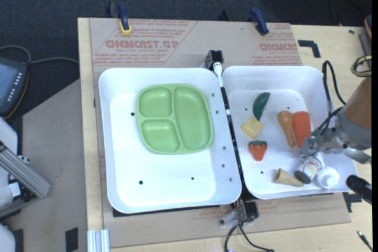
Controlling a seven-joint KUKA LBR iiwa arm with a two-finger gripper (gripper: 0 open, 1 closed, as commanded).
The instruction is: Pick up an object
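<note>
Gripper [311, 150] hangs low at the right bin's [236, 77] right side — its grip state cannot be told — just beside an orange carrot-shaped toy [301, 127]. A clean pick likely means centring over one item, clear of neighbours.

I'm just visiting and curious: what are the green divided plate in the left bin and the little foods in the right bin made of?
The green three-compartment plate looks like moulded plastic, matte with soft rounded ridges. The red strawberry, orange carrot and yellow cheese wedge look like toy plastic: flat uniform colours, smooth surfaces. The white bins seem plastic too, though that's less certain.
</note>
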